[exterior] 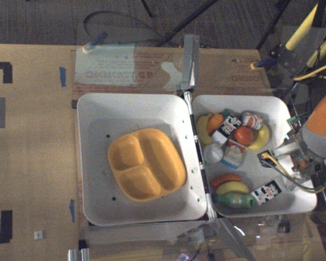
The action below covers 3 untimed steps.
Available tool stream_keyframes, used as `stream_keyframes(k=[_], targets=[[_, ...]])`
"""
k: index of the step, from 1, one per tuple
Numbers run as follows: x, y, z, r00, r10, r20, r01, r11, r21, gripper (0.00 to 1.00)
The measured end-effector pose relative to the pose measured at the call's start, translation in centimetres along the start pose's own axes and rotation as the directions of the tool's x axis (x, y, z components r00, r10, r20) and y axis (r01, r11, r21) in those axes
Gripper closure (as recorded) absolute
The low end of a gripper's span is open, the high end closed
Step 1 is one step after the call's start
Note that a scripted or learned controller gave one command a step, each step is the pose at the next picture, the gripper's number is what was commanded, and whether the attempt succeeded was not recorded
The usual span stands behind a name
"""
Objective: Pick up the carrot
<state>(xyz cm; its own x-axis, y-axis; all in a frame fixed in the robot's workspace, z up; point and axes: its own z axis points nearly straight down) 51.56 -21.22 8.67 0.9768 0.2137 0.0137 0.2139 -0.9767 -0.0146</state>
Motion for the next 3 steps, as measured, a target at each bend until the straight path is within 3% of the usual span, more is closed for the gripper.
stream_keyframes(k=[1,2,3], targets=[[-2.4,-0.5,-0.2,1.0,-0.002,-0.007,0.002,1.0,-0.003,0.0],[-3.2,-0.9,-13.5,0.991,-0.133,0.018,0.133,0.991,-0.011,0.0],[-2.7,-0.8,0.1,0.999,-0.054,0.003,0.054,0.999,0.01,0.0]])
